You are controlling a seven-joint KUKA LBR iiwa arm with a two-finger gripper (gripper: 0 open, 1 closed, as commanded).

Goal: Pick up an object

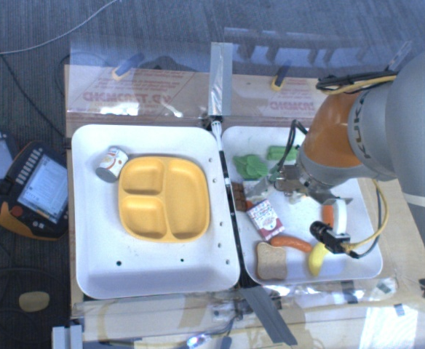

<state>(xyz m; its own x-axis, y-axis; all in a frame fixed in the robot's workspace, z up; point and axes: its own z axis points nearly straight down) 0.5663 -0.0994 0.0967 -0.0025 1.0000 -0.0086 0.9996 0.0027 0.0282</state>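
Currently, far left off the bench: black-and-orange handheld teach pendant with lit screen (34, 191) on the dark carpet, small tan oval pad (33, 300) below it near the bottom edge. Left shallow white plastic bin (96, 267) holding a yellow three-compartment plastic plate (164, 198) roughly centred, with a small white cylindrical can with a dark label (111, 163) lying tilted, touching the plate's upper-left corner. Right shallow white plastic bin (369, 264) crowded: brown ridged strip (239, 196) along its left wall, green leafy plastic toy (252, 166) and a second green piece (280, 153) near the top, red-and-white printed packet (265, 219) mid-bin, brown toast-shaped slice (271, 262) at the bottom-left corner, orange carrot-shaped toy (291, 243) just right of the packet, yellow banana-shaped toy (316, 259) beside the carrot's tip, small orange-and-white piece (332, 215) further right. Grey arm with orange band (336, 133) reaching in from the right, over the upper middle of the right bin. Gripper (294, 187) low between the green toy and the orange-and-white piece, just above the packet; finger spacing cannot be made out, nothing visibly between them. Black cable connector (327, 237) hanging off the wrist over the banana area.
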